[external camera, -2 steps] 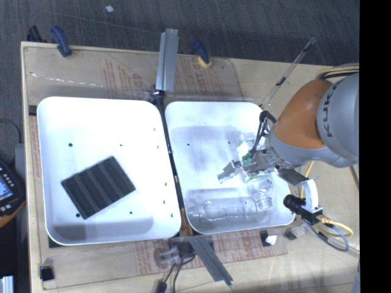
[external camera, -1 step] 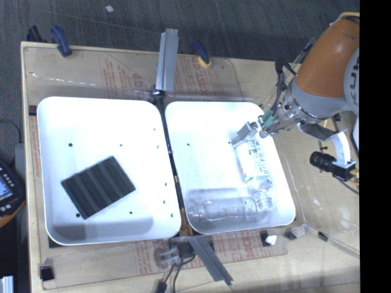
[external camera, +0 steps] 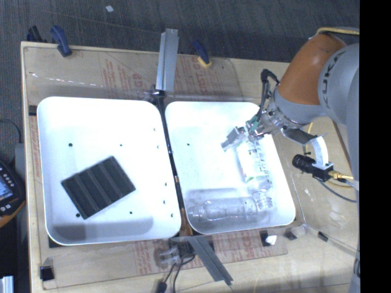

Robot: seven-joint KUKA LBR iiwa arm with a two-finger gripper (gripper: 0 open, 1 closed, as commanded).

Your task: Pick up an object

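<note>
The left bin (external camera: 98, 112) carries a black ribbed slab (external camera: 98, 186), lying askew toward its front left corner. The right bin (external camera: 195, 121) has two clear plastic bottles: one (external camera: 226, 207) lies along the front edge, the other (external camera: 255, 166) runs along the right edge, the two meeting near the front right corner. The gripper (external camera: 239, 136) hangs over the right bin toward its back right corner, just above the upper end of that second bottle. Whether its fingers are apart or together I cannot tell.
</note>
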